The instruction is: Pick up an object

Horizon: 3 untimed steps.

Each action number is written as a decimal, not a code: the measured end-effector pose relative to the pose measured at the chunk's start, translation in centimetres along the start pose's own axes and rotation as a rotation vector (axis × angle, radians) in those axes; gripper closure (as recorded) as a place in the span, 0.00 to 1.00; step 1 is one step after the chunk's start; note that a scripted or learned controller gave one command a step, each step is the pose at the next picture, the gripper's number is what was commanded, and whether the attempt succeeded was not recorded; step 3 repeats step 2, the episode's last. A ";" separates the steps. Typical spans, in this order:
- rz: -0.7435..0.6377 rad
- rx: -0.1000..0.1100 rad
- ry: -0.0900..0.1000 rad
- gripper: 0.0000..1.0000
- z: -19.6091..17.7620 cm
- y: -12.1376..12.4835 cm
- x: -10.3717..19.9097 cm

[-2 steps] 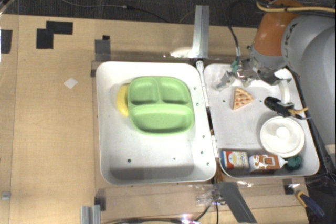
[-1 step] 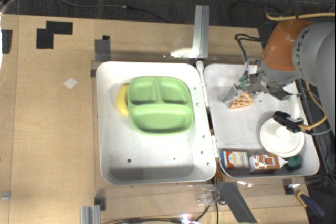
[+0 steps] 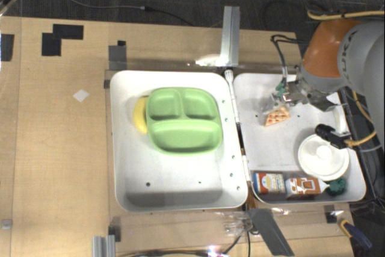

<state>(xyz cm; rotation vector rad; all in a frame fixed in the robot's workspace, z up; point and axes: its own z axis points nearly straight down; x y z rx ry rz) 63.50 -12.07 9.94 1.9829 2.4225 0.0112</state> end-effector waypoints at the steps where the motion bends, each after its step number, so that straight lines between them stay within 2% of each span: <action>1: -0.066 0.005 0.002 1.00 1.2 -0.3 0.1; 2: 0.012 0.005 0.003 1.00 -8.8 1.1 7.6; 3: 0.012 0.005 0.003 1.00 -8.8 1.1 7.6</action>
